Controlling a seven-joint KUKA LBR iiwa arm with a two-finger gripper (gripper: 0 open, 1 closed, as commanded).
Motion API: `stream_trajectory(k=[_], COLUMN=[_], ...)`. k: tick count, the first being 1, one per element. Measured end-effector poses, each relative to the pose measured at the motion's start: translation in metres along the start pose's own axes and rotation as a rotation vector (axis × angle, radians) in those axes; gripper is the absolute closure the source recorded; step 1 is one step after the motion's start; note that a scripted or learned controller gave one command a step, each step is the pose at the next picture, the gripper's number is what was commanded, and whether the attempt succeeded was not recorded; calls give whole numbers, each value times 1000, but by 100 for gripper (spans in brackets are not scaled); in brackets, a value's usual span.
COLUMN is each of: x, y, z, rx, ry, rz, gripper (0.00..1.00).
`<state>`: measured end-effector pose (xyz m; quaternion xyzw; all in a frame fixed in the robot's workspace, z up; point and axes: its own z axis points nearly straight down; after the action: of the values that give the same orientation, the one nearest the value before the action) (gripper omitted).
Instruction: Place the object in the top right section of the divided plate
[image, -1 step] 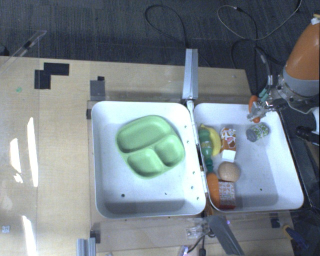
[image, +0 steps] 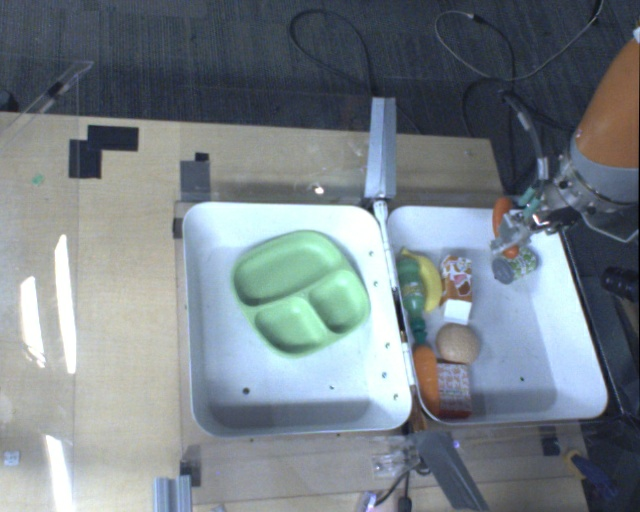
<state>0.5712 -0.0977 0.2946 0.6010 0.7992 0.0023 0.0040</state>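
Your gripper (image: 512, 243) hangs over the right bin's (image: 560, 390) far corner; something small and orange sits at the jaws, but a grip cannot be confirmed. The green divided plate (image: 300, 292) in the left bin holds nothing; placement remains undone
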Motion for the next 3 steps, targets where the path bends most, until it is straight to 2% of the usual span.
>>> stream_trajectory(k=[1,2,3], x=[113,172,255], y=[-48,-13,61], z=[41,-5,21], rx=[5,2,5], ry=[3,3,4], rz=[4,58,41], gripper=[100,100,100])
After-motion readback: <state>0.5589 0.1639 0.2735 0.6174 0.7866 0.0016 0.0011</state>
